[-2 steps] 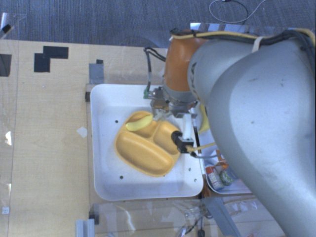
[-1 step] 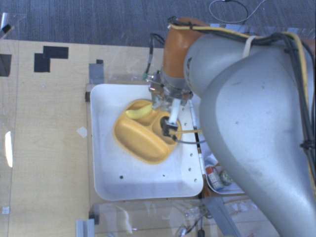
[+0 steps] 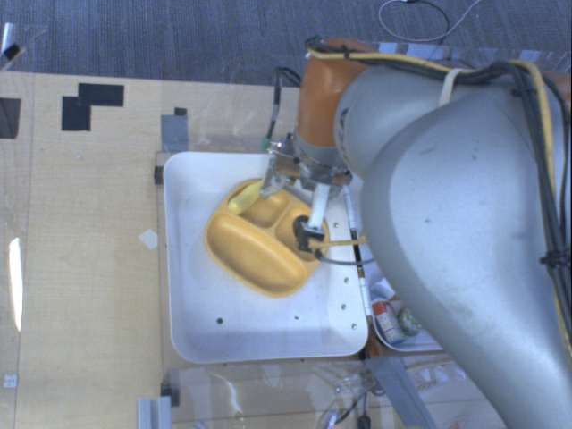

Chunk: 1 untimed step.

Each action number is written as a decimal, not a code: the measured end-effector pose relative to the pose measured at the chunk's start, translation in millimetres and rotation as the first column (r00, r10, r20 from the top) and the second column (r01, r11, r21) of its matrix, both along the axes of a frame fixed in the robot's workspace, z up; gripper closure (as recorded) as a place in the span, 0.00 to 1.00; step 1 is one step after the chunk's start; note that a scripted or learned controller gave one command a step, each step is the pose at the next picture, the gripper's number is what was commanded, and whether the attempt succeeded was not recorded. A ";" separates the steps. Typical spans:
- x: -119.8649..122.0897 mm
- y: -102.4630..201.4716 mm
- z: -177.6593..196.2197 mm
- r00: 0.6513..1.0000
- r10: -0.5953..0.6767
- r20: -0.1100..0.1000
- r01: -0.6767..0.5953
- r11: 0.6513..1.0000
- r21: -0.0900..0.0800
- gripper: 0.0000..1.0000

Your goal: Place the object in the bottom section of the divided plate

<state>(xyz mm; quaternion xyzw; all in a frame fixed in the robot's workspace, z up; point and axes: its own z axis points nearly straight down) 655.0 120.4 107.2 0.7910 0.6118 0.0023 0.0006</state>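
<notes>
gripper over yellow divided plate, left white bin; open or closed: cannot tell. step: placement. next: reach the bottom section.

The mustard-yellow divided plastic plate is showing one even colour across its 3 sections, and the small lemon-yellow object is looking paler against it. The shallow white plastic bin is carrying a few small dark dots. The pale wooden counter is bearing black angular patches. The grey metal arm is wearing an orange band. The blue-grey carpet floor is showing fine ribbing.
</notes>
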 end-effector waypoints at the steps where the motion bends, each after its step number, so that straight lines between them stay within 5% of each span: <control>1: -2.9 -2.4 2.8 1.000 0.009 -0.013 -0.009 1.000 -0.009 1.00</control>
